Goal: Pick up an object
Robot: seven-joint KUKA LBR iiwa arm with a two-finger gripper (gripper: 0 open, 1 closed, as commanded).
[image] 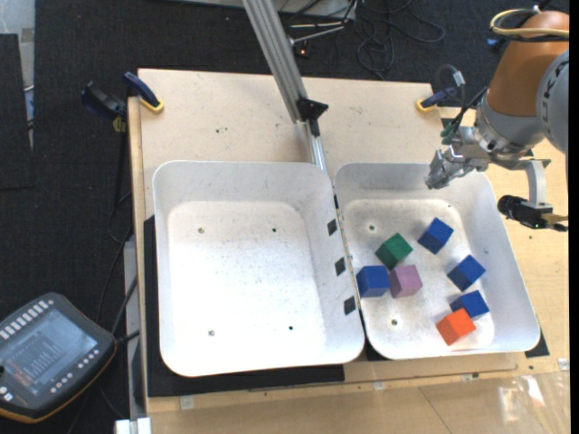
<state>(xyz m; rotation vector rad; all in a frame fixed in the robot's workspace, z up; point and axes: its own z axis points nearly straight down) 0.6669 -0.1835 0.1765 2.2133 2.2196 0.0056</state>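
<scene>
Metal claw (441,175) – grip unreadable – hangs over the smooth white bin (507,269) of hard-edged cubes (437,235).

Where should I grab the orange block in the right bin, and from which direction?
Take the orange block from straight above, fingers on its two bare side faces, at the near-left and near-right. It lies flat near the right bin's front wall, but a blue block seems to touch its far corner, so closing across that side looks blocked. The gripper sits over the bin's far edge.
</scene>
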